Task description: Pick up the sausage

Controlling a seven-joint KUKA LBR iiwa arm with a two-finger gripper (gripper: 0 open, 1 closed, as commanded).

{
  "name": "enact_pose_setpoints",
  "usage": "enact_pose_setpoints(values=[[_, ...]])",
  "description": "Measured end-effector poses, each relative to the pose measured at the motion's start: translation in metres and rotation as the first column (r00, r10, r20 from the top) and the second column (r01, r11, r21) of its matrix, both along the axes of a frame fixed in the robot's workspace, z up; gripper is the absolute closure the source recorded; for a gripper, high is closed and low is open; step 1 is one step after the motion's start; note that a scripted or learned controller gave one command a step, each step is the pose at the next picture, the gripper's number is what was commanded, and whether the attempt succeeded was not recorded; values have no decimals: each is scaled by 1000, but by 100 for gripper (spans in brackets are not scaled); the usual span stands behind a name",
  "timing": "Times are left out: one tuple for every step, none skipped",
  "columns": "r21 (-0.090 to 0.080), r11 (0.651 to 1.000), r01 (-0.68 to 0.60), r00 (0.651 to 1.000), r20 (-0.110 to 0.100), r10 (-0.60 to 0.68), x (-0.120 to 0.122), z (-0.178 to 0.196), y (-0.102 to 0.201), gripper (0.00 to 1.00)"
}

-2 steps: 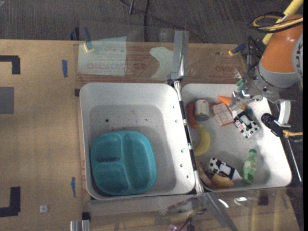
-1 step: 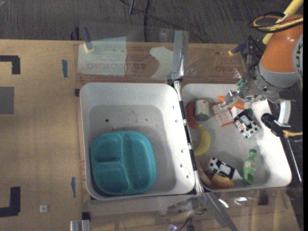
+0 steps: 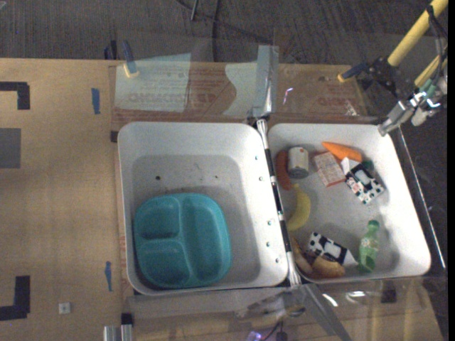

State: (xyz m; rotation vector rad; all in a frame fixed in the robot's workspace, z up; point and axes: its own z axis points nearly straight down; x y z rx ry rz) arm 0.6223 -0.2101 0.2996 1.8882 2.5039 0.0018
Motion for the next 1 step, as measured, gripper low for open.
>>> enact_pose_setpoints(values=[[2,995,-100,995,-4,100,-2,-117,115,0]])
